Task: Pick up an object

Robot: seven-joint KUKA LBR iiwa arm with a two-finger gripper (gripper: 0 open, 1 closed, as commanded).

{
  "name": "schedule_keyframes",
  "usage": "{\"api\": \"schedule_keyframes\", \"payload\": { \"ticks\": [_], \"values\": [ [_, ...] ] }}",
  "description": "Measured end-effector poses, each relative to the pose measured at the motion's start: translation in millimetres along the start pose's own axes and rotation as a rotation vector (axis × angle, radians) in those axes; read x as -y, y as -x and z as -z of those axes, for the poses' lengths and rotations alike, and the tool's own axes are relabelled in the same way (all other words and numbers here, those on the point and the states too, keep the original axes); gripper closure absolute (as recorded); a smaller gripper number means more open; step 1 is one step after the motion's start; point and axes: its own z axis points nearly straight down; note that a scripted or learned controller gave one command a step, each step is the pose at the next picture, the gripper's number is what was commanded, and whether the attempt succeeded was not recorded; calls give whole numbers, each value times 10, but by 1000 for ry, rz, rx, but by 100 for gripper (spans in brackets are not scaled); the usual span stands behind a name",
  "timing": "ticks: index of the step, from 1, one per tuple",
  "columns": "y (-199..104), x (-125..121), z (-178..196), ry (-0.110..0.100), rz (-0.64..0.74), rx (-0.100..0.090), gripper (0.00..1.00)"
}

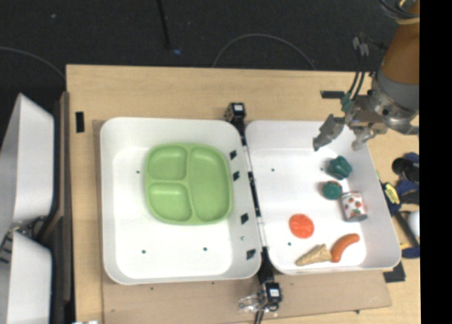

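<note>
pincer [342,134]: i see it released, fingers spread, gripping nothing, above the right bin [282,153] far edge.
green toy [339,167]: lies just below the pincer, apart from it.
look: small, dark green, rounded.

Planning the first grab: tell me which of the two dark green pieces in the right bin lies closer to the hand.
The upper green piece, toward the bin's far right corner, is closer: it lies just below the hand. The other green piece lies farther down, beside the small white box.

Fixed overhead camera, slanted down, both bins [113,174]
</note>
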Motion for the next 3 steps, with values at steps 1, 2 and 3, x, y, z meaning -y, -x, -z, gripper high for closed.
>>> {"api": "schedule_keyframes", "payload": {
  "ticks": [1, 2, 3],
  "values": [
    [-4, -17, 71, 12, 2, 1, 0],
    [87, 52, -444, 7, 1, 2, 0],
    [157, 14, -887, 9, 0, 2, 0]
  ]
}}
